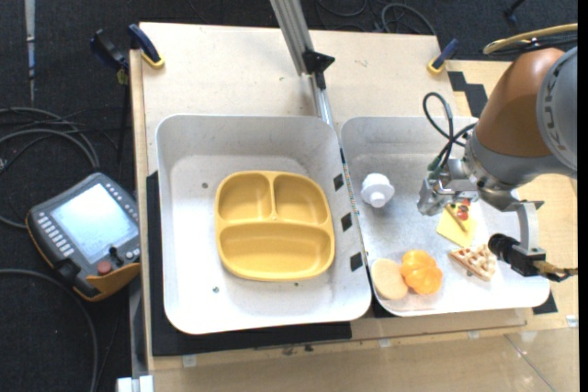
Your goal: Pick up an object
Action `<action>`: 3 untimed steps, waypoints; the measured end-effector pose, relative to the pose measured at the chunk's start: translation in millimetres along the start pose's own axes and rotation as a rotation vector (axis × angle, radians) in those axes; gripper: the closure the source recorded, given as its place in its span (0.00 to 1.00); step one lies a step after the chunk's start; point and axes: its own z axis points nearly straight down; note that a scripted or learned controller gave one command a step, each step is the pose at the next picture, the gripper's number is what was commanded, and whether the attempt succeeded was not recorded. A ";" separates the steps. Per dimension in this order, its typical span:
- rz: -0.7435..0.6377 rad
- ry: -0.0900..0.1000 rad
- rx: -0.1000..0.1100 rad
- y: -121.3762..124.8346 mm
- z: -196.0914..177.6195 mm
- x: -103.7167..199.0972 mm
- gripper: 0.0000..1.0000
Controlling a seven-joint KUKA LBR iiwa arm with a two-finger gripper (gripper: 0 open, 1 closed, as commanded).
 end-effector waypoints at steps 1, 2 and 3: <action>0.000 -0.001 -0.002 -1.5 -62.2 -4.7 1.00; -0.001 -0.001 -0.002 2.4 -125.1 -9.1 1.00; -0.006 0.003 0.006 6.0 -107.2 47.9 1.00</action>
